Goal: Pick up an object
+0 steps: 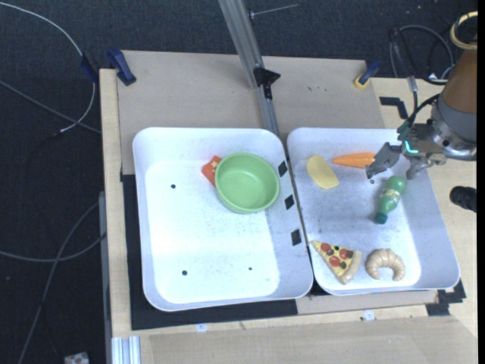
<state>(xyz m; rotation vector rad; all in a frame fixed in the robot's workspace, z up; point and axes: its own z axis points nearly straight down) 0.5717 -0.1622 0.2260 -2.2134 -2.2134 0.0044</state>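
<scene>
My gripper (397, 164) hangs over the far right part of the right bin (356, 222), fingers spread open with nothing between them. Just below it lies a green bottle (388, 198), tilted, its cap toward the near side. An orange carrot (353, 159) lies to the gripper's left near the bin's far wall. A yellow piece (323, 173) rests beside the carrot. A pizza slice (336, 258) and a croissant (385, 264) sit at the bin's near side.
The left bin (189, 256) holds a green bowl (245, 181) with a red object (210, 169) tucked behind it. A metal pole (241, 29) slants up from between the bins. Blue and yellow clamps sit at the board's far corners.
</scene>
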